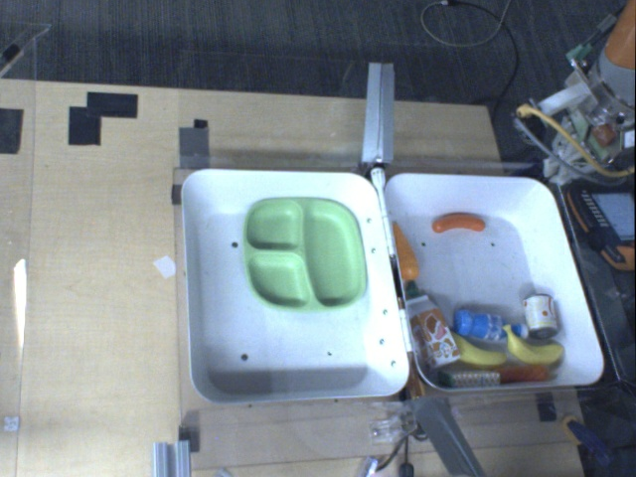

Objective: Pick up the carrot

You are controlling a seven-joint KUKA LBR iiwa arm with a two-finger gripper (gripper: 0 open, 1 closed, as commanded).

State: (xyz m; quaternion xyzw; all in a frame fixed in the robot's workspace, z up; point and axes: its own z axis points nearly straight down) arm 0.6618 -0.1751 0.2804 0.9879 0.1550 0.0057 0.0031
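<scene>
We see the grey metal gripper (596, 127) at two o'clock, beyond the right-hand shallow white plastic bin (556, 229); whether it grips anything we cannot tell. The tapered orange carrot (404, 252) lies against that bin's nine-o'clock wall. The smooth green sectioned tray (304, 252) sits in the left white bin (214, 296) on the pale wooden bench (99, 266).

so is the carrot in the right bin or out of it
In. The carrot lies inside the right bin, along its left wall, beside the divider.

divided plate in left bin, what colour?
Light green; the divided plate shows plainly in the camera view.
</scene>
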